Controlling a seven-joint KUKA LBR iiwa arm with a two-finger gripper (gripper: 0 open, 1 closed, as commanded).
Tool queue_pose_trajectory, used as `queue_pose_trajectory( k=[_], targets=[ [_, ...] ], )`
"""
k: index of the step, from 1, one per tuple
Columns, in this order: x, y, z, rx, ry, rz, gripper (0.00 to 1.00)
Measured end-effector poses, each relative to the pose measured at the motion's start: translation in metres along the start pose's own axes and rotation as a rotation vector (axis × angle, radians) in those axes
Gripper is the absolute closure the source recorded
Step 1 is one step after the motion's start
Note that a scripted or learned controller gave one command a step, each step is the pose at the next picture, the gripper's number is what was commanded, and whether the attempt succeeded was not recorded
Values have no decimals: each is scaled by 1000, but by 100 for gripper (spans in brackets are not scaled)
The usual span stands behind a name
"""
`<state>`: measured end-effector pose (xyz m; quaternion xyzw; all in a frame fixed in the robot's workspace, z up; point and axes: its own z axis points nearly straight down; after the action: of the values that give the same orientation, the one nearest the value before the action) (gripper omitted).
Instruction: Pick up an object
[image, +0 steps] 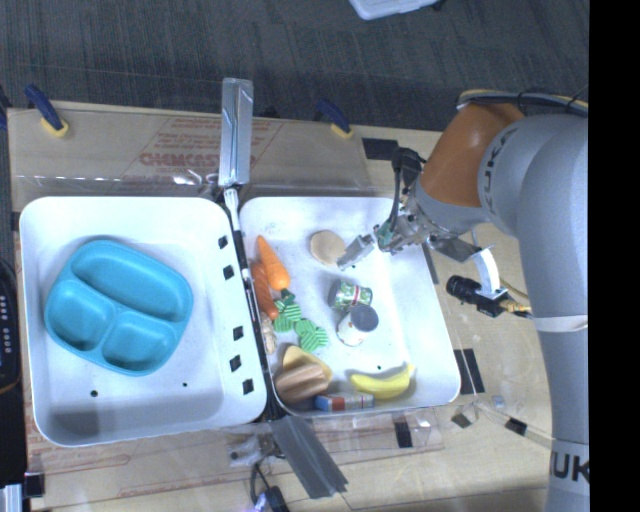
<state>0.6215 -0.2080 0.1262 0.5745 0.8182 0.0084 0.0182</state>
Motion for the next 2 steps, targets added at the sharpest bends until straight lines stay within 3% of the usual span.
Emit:
queue_pose_trajectory(
  k=[1, 2],
  targets=[
    [39, -36, 33, 37, 22, 2, 0],
    [38, -34, 22, 34, 20, 0, 100]
  ],
)
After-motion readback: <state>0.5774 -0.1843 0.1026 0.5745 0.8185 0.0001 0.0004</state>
